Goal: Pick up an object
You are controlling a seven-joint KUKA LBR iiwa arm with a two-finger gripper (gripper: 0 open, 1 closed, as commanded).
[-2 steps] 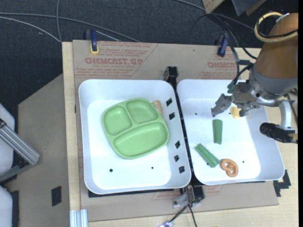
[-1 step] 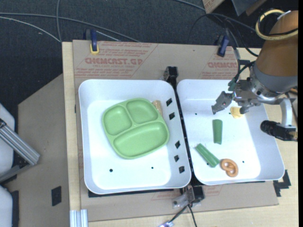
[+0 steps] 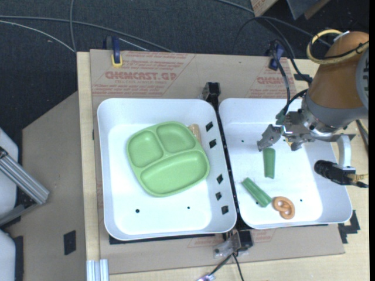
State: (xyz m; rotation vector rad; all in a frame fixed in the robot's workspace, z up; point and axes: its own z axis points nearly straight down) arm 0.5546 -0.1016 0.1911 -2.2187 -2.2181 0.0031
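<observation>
In the right bin (image 3: 246, 119), my gripper (image 3: 280, 140) hangs with its two fingers spread apart, one at the left (image 3: 268, 140) and one at the right (image 3: 295, 143). A green cylinder (image 3: 269, 162) lies just below the fingers, pointing up and down, not between them. A second green cylinder (image 3: 256, 191) lies slanted nearer the front. An orange pretzel-shaped piece (image 3: 284, 206) rests at the bin's front.
The left bin (image 3: 111, 157) holds a green divided plate (image 3: 168, 157), with a small tan object (image 3: 194, 131) at its far right edge. A black divider (image 3: 219, 151) runs between the bins. The arm's body (image 3: 340, 81) fills the right side above the bin.
</observation>
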